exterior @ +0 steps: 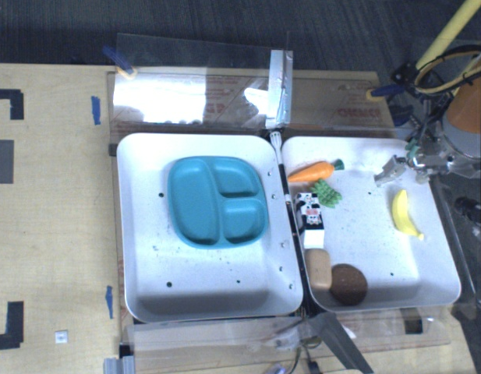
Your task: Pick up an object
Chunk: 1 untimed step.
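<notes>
Nothing picked yet, gripper hangs over right white plastic bin.
I can't tell its state from here; curved yellow plastic banana lies free just at its 5 o'clock, so approach & grasp left.

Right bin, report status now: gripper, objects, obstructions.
Gripper over right bin's far edge, nothing seen between fingers. Banana just below it, lying free. Carrot further left; nothing blocking the banana.

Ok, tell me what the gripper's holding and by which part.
Nothing is held. The gripper hangs over the right bin's upper right, above the banana, with nothing between its fingers.
</notes>
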Motion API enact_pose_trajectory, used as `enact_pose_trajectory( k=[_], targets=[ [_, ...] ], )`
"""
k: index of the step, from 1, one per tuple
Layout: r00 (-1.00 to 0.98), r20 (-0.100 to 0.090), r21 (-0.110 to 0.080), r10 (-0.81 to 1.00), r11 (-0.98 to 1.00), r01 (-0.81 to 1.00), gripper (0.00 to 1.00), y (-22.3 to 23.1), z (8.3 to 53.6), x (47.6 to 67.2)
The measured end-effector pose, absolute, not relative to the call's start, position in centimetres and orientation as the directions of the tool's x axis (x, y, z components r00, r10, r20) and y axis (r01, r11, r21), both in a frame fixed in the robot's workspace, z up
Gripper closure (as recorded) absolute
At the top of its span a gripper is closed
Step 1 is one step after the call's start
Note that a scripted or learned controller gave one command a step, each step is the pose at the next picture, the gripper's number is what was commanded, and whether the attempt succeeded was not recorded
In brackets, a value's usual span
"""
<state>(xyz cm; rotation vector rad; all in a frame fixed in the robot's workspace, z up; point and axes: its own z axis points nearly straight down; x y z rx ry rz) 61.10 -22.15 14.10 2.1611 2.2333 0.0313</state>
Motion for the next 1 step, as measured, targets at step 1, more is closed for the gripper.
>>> enact_pose_trajectory(
  k=[1],
  targets=[
    [-0.032,-0.011,0.039,0.999,0.032,0.999,0.0,-22.16,14.04,60.81]
  ],
)
